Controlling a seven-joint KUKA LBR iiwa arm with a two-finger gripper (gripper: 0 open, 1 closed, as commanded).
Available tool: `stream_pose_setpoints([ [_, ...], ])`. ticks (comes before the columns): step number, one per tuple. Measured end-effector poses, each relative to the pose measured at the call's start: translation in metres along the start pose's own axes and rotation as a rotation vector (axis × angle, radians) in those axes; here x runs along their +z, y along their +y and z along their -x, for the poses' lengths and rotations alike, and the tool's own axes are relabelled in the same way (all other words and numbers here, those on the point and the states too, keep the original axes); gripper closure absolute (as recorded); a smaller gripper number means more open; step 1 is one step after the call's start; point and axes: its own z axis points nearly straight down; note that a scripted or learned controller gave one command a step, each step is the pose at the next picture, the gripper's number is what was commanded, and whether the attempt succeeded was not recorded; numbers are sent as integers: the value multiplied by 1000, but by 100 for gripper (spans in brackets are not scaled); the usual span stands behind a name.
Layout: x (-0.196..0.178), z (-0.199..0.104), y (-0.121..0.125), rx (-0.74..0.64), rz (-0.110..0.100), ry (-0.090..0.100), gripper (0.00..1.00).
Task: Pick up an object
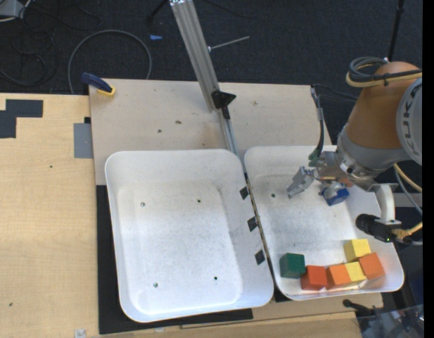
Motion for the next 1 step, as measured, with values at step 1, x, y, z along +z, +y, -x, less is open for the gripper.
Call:
stream_pose_setpoints([
  [1,-46,59,35,-4,7,-5,0],
])
